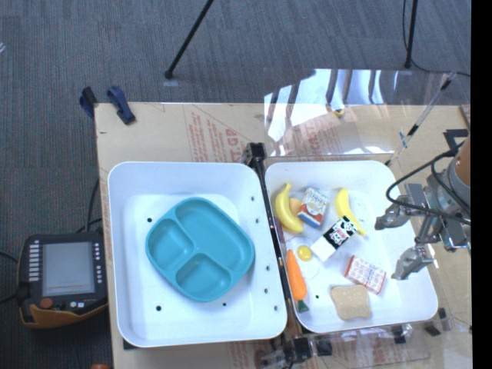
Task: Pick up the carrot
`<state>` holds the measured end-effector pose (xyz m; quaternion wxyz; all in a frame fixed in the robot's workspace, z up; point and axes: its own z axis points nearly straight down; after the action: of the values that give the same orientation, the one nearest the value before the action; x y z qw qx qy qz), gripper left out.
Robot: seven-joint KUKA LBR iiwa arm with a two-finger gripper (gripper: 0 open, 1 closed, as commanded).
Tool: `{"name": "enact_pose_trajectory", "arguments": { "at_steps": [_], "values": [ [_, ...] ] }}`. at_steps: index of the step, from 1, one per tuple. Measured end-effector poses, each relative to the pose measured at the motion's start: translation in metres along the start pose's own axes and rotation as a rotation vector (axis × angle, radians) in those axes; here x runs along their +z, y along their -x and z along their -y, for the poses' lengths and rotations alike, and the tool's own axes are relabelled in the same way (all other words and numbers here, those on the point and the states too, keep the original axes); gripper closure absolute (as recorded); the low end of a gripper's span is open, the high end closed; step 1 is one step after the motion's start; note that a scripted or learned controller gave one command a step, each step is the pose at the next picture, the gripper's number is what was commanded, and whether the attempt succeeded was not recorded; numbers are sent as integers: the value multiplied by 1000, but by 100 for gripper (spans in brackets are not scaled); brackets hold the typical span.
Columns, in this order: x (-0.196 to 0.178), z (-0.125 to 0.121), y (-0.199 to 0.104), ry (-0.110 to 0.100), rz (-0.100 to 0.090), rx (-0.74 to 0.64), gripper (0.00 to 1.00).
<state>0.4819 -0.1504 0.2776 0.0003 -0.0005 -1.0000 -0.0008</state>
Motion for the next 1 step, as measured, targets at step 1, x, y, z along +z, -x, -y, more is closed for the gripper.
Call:
{"name": "enact_pose_trajectory", "arguments": {
  "at_steps": [1],
  "values": [
    [63, -69, 5, 3, -4, 32, 0]
  ]
}}
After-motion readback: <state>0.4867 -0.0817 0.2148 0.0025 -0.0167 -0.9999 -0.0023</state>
